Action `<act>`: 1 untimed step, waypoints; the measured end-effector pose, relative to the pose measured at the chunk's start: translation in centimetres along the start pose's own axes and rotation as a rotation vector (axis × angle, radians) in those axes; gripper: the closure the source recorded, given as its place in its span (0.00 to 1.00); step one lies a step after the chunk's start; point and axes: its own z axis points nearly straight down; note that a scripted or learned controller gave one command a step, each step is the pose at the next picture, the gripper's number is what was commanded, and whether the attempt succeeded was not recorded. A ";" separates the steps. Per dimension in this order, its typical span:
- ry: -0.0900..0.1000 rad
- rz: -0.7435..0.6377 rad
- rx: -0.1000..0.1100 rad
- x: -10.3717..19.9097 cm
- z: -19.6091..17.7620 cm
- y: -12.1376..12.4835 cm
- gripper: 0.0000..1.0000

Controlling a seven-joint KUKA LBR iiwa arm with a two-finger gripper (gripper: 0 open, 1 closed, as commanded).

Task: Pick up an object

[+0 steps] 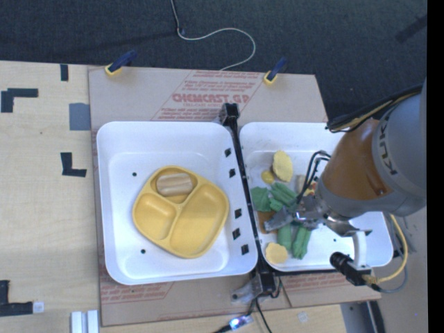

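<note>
Here, two shallow white bins are seen side by side on a cardboard sheet (208,99) that has been clamped to the bench at the upper middle of the frame, presumably so that the bins are kept from sliding under the arm's pushes. The left bin (118,207) is occupied by a yellow divided plate (182,212), and a tan, bread-like piece (175,183) has been laid in its upper compartment. The right bin (378,252) holds a loose cluster of toy food toward its left wall: green pieces (274,198), a yellow round piece (282,164) above them, a second yellow piece (276,253) below, and another green piece (302,241) beside it. The gripper (288,217) has been lowered into this cluster at the centre right of the frame, apparently so that one of the green pieces can be taken, but whether it is spread or closed cannot be told, and nothing is seen held by it. The things to be picked are thus judged to be lying in the right bin. Red print is carried on the cardboard, too blurred to be read with confidence; pale lettering on the arm (388,158) at the right edge appears to read "KU".
</note>
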 end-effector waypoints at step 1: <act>-0.004 0.001 -0.010 -0.1 0.8 0.1 0.00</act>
